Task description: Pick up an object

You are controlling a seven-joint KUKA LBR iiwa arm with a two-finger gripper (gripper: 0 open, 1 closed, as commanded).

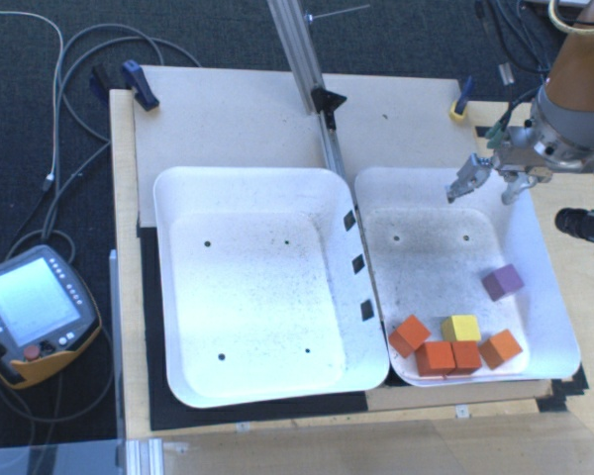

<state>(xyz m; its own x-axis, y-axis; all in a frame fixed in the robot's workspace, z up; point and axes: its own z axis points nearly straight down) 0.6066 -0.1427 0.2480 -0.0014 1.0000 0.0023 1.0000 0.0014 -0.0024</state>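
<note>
My gripper [488, 185] hangs above the back right part of the right bin [416, 198], its two fingers spread open with nothing between them. A purple block [502, 282] lies by itself toward the bin's right side, well in front of the gripper. Along the bin's front edge sits a cluster: a yellow block [462, 328] with several orange blocks around it, such as one orange block [409, 334] at the left end and another orange block [502, 348] at the right end.
The left bin [252, 280] lies beside the right one, with a metal pole [299, 43] rising behind their shared edge. A teach pendant [32, 312] and cables sit off the bench at the left. Blue clamps [139, 82] hold the board's back corners.
</note>
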